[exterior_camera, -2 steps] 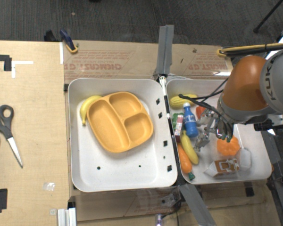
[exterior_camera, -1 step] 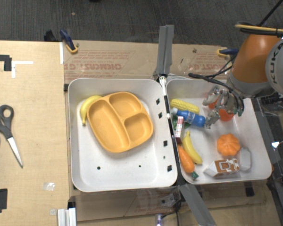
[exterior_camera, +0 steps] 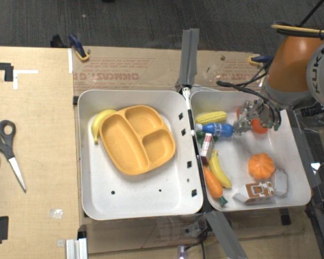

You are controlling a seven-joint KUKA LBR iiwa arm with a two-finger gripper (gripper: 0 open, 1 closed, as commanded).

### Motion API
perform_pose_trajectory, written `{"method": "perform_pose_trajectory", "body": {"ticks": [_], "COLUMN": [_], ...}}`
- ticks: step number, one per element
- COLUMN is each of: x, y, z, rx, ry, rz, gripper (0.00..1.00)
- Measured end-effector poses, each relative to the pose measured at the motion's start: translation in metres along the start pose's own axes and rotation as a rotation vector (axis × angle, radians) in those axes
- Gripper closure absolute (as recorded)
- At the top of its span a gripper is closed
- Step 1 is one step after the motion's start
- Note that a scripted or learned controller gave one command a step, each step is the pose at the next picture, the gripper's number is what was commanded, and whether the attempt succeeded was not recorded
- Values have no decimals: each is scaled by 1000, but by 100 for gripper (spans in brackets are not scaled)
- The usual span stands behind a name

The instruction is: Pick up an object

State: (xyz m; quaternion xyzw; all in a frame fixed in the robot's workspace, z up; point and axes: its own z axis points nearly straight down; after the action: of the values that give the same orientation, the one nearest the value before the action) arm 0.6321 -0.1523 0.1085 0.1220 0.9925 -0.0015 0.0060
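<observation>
My gripper (exterior_camera: 257, 118) hangs low in the back of the right bin (exterior_camera: 297, 161), under the grey arm with its orange band (exterior_camera: 294, 58). A small red-orange round object (exterior_camera: 257, 125) lies directly beneath it, partly hidden by the gripper's metal parts. Left of it lie a yellow corn cob (exterior_camera: 211, 117) and a blue bottle (exterior_camera: 216, 129). Closer to the front are a small red and white pack (exterior_camera: 207, 144), a banana (exterior_camera: 220, 170), a carrot (exterior_camera: 214, 183), an orange (exterior_camera: 261, 166) and a small carton (exterior_camera: 259, 190).
The left bin (exterior_camera: 135, 198) holds a yellow divided plate (exterior_camera: 136, 139) with a second banana (exterior_camera: 100, 123) tucked behind its left rim. A grey divider (exterior_camera: 190, 58) runs between the bins. Scissors (exterior_camera: 8, 150) lie on the wooden bench at far left.
</observation>
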Motion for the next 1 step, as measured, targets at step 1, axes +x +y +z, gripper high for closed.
{"method": "perform_pose_trajectory", "body": {"ticks": [1], "x": [0], "y": [35], "z": [-139], "rx": [-1], "ry": [7], "rz": [100], "gripper": [100]}}
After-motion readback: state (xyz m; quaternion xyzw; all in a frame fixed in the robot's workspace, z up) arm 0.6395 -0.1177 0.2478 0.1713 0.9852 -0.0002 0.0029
